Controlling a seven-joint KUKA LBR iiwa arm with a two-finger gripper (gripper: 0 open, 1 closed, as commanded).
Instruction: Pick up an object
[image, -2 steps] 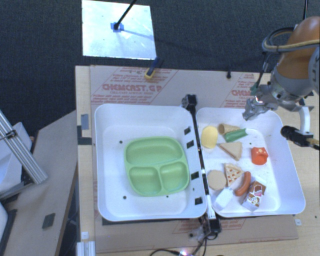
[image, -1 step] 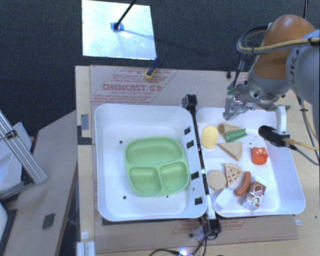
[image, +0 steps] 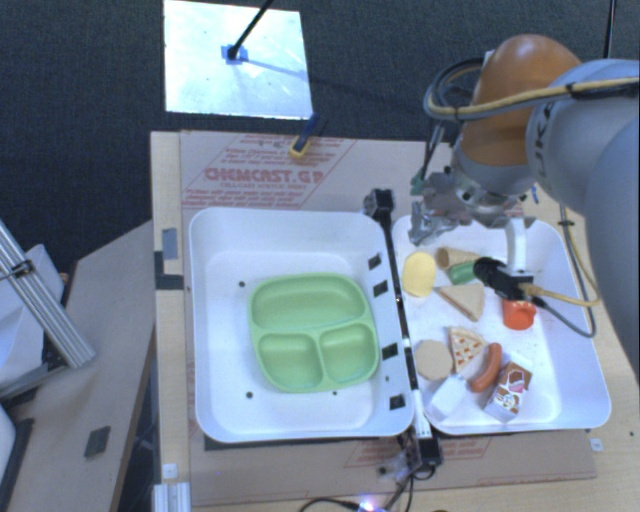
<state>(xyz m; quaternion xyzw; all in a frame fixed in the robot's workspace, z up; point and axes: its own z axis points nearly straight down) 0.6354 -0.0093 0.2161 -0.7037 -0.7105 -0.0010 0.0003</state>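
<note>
Two white bins: left bin (image: 215, 330), right bin (image: 585, 395). One green divided tray (image: 310, 330) in the left bin. Right bin, toy food: one yellow lemon-like piece (image: 419, 273), one sandwich triangle (image: 461, 300), one pizza slice (image: 464, 349), one sausage (image: 484, 367), one round tan slice (image: 433, 359), one small carton (image: 509, 390), one orange cup-like piece (image: 518, 314), one green piece (image: 462, 270). One white piece (image: 447, 398), kind unclear.

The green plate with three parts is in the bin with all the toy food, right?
Not quite. The camera view shows the green plate alone in the left bin. The toy food, like the pizza slice and sausage, is in the right bin.
</note>
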